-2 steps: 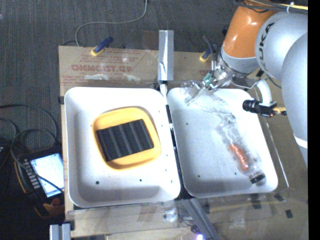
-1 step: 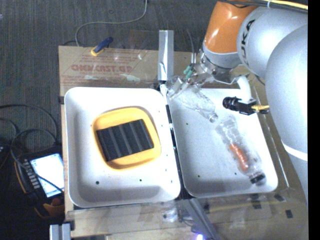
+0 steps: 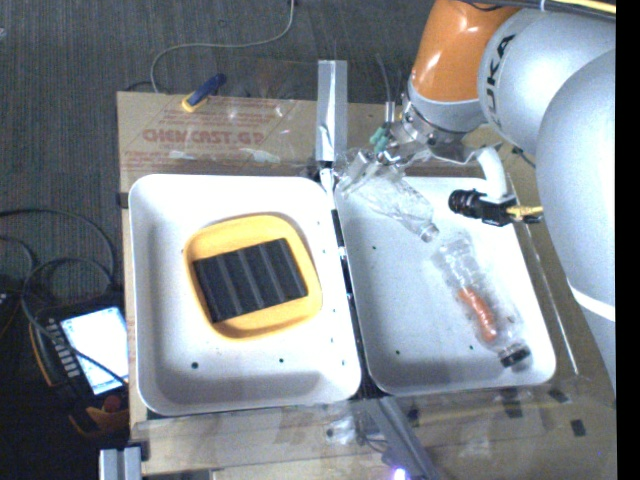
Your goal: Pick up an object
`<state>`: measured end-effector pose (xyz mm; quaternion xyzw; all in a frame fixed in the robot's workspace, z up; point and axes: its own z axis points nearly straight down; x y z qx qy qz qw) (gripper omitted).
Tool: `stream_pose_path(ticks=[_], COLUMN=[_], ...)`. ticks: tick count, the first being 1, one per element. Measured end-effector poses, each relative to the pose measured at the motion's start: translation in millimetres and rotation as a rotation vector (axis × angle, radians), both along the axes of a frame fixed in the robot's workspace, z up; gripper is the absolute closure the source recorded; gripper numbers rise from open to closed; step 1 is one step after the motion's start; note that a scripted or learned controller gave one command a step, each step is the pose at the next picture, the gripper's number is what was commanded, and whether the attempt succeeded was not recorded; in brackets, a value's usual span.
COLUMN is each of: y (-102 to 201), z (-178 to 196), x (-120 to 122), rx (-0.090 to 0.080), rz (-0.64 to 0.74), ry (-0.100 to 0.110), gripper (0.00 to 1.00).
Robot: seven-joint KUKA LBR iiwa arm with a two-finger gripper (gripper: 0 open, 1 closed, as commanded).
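The gripper (image 3: pixel 395 153) is hanging over the far edge of the right bin (image 3: pixel 400 318); I cannot tell its state. A clear plastic bottle (image 3: pixel 400 203) is lying tilted just below it, seemingly touching. Further toward the near right, a second clear bottle (image 3: pixel 480 303) with orange inside is lying.

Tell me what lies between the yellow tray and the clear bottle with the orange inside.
In the camera view, between the yellow tray and the clear bottle lie the two bins' adjoining rims and bare white floor of the right bin.
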<state>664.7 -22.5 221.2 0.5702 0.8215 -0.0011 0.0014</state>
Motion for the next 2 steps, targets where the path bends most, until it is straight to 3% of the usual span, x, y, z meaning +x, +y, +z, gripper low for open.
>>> stream_pose_path(ticks=[2], y=[-0.2], z=[18.1], x=[0.7], rx=[-0.004], rz=[0.000], ry=[-0.001], gripper=[1.00])
